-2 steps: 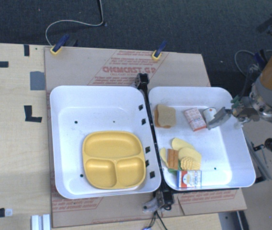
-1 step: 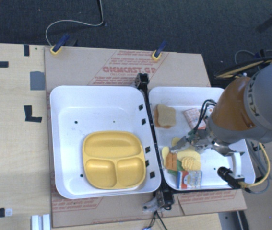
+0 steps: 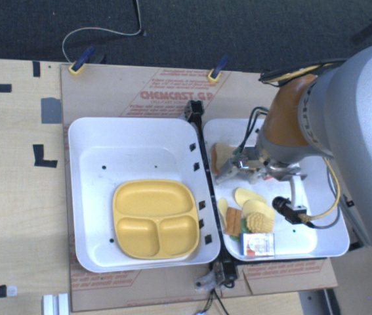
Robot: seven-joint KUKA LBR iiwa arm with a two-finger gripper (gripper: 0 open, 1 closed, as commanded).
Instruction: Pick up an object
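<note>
Arm [image 3: 343,110] reaches in from the right, orange band above the wrist, and is down inside the right bin [image 3: 330,241]. Gripper [image 3: 228,169] sits near that bin's left wall, upper half. Can't tell from here how it's set, wrist hardware blocks the tips. Nothing visibly held.

Tan wedge-shaped piece [image 3: 222,153] lies just beside the gripper, at the bin's upper left, close to the divider between the bins. Whether it's touching the gripper, can't say.

Rest of the right bin's contents are clustered lower left: pale yellow rounded pieces [image 3: 245,195], a ridged yellow waffle-like piece [image 3: 259,220], a brown-orange stick [image 3: 233,222], a small white packet with red and green print [image 3: 259,244] at the bottom edge. All packed together, some overlapping.

Left bin [image 3: 90,143] holds a yellow three-compartment tray [image 3: 155,218], lying flat in the lower middle.

Both bins sit on a cardboard sheet [image 3: 107,90] clamped at the far edge.
</note>
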